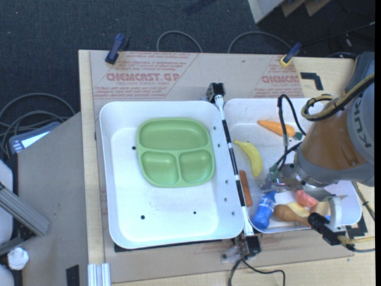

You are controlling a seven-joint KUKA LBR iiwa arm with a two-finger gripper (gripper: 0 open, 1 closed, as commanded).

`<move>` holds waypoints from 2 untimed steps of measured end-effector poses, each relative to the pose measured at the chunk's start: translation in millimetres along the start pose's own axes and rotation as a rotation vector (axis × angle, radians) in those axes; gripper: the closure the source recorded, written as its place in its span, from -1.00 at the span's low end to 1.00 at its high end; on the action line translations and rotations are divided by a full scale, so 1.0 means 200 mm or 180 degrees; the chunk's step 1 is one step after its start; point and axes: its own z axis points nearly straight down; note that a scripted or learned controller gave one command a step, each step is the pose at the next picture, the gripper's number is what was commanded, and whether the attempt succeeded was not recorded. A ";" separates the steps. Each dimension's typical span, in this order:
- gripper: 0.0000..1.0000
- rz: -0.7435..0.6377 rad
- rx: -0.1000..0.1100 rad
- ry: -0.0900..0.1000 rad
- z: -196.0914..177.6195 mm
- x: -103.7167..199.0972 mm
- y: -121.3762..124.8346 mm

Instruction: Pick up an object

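The right bin (238, 109) holds a yellow banana (250, 156), an orange carrot (275, 127), a blue bottle (262, 211), a thin reddish-brown stick (243, 187) along its left wall, a tan piece (290, 211) and a pink piece (306, 199). My gripper (278, 181) is low over the middle of this bin, just right of the banana and above the blue bottle. The arm's orange band and wrist (330, 154) hide the bin's right part. I see nothing clearly held.
A green three-compartment tray (175, 151) lies in the left bin (119, 177). A black divider bar (229, 159) runs between the bins. Cables (286, 109) loop off the wrist over the right bin. Blue clamps (115, 48) sit at the bench's far edge.
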 end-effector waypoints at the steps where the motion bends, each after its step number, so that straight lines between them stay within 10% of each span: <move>1: -1.00 -0.0001 0.0003 0.0001 0.00 0.00 0.00; 2: -1.00 -0.0006 0.0013 0.0000 -0.44 0.06 0.36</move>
